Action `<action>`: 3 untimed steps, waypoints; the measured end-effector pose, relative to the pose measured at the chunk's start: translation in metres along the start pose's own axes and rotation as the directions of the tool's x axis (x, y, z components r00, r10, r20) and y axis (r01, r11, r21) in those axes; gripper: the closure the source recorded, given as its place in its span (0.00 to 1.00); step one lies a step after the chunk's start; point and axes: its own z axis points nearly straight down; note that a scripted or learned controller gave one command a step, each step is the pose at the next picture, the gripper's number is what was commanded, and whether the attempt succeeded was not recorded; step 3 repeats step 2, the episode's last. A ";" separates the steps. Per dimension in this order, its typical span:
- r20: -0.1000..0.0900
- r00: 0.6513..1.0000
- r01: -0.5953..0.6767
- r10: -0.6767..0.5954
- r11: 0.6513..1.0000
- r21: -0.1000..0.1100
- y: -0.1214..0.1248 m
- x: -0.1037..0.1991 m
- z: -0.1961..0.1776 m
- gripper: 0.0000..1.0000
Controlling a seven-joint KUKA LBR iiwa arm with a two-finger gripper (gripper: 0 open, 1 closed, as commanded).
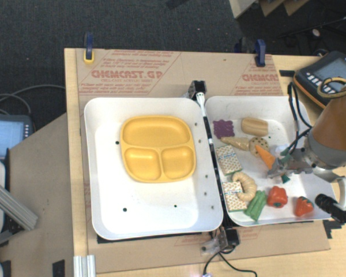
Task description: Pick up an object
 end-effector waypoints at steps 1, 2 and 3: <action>-0.005 1.000 0.014 -0.014 1.000 -0.007 0.004 0.111 -0.095 1.00; -0.002 1.000 0.008 -0.008 1.000 -0.003 0.028 0.146 -0.128 1.00; -0.002 1.000 0.008 -0.008 1.000 -0.003 0.028 0.146 -0.128 1.00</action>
